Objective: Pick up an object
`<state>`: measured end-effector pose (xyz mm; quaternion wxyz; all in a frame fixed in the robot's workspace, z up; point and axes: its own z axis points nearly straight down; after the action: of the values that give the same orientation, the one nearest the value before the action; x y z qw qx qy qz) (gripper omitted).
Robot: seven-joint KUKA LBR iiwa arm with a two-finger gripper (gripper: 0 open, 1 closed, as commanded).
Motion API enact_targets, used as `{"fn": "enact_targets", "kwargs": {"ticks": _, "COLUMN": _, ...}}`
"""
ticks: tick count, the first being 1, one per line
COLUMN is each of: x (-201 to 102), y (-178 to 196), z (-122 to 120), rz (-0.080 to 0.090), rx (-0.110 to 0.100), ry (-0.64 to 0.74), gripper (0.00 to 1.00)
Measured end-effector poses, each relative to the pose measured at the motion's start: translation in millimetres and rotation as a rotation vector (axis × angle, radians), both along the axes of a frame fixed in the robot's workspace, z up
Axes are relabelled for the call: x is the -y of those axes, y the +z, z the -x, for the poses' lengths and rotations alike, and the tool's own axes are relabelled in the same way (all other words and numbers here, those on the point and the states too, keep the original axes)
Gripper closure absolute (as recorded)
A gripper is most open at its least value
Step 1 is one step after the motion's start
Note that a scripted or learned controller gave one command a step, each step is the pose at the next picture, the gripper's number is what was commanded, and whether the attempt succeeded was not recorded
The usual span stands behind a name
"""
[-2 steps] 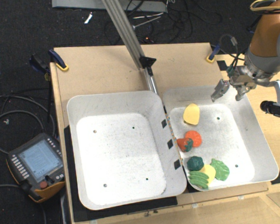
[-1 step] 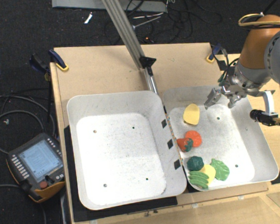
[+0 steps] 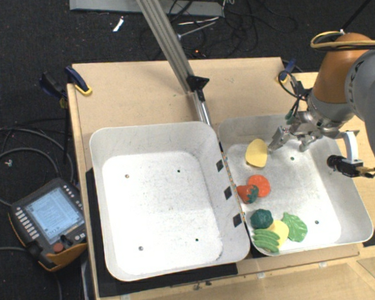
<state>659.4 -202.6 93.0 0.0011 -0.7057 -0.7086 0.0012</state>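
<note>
The tool (image 3: pixel 292 138) hangs over the right bin (image 3: pixel 326 187), fingers spread, holding nothing. A yellow object (image 3: pixel 256 153) lies just beside it.

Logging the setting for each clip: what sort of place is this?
Probably a robotics lab: a wooden bench bearing two white bins, a teach pendant on the dark floor, loose cables.

Pale wooden bench (image 3: pixel 138 95) on dark carpeted floor (image 3: pixel 20 75), black cables (image 3: pixel 7 160) trailing at its left, handheld control pendant (image 3: pixel 48 222) beside the bench's left edge, metal pole (image 3: pixel 169 41) slanting from above, blue clamps (image 3: pixel 75 79) at far corners
</note>
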Motion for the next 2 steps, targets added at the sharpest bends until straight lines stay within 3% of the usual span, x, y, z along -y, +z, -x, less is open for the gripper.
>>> {"fn": "enact_targets", "kwargs": {"ticks": 1, "x": 0.2, "y": 13.3, "z": -1.4, "rz": 0.002, "rx": 0.005, "ry": 0.0, "gripper": 1.0}}
{"fn": "enact_targets", "kwargs": {"ticks": 2, "x": 9.7, "y": 68.5, "z": 0.6, "rz": 0.003, "rx": 0.011, "ry": -0.004, "gripper": 1.0}}
